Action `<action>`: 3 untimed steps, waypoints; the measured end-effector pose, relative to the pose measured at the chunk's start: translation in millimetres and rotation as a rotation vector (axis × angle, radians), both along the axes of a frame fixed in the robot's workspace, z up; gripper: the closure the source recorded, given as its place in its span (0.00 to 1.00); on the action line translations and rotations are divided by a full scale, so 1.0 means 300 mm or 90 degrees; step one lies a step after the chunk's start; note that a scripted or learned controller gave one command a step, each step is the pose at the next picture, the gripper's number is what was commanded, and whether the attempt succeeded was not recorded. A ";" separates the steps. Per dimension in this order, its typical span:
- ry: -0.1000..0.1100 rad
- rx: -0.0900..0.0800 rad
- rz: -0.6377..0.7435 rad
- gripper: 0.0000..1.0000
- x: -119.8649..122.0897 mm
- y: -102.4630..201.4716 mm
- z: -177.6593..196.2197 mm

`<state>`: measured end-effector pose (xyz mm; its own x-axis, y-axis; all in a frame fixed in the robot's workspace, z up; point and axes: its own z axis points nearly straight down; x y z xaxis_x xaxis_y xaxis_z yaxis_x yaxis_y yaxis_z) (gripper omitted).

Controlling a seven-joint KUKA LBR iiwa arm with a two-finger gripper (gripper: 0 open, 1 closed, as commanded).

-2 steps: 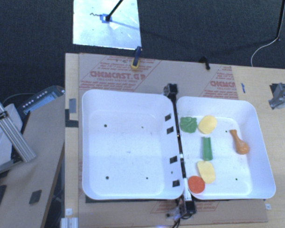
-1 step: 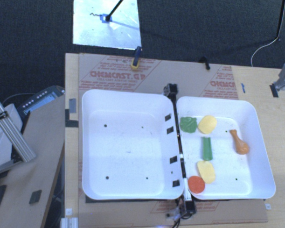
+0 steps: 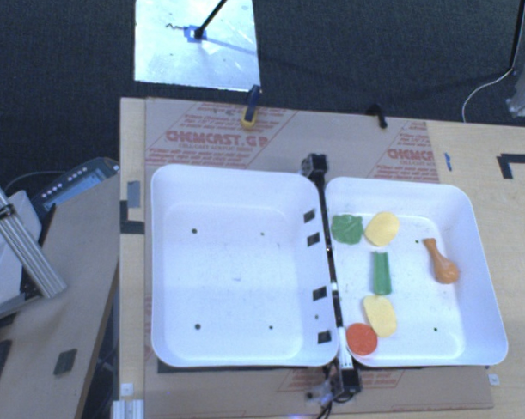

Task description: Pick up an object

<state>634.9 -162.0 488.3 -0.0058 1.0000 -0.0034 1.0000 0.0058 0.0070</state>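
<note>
The right bin holds several small toy foods. A green leafy piece lies near its left wall, with a pale yellow round piece just to its right. Below them a green bar stands lengthwise. Another pale yellow piece lies under the bar, and a red round piece sits in the front left corner. An orange-brown drumstick shape rests alone toward the right side.
The left bin sits beside the right one, joined along a black-clipped divider. Both rest on a cardboard sheet on the bench. A metal plate lies behind; a console and aluminium rail stand at left.
</note>
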 end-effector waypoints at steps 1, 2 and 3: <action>0.000 0.000 -0.001 1.00 0.116 -0.050 0.101; 0.002 0.001 -0.001 1.00 0.112 -0.062 0.161; 0.002 0.001 -0.003 1.00 0.072 -0.151 0.158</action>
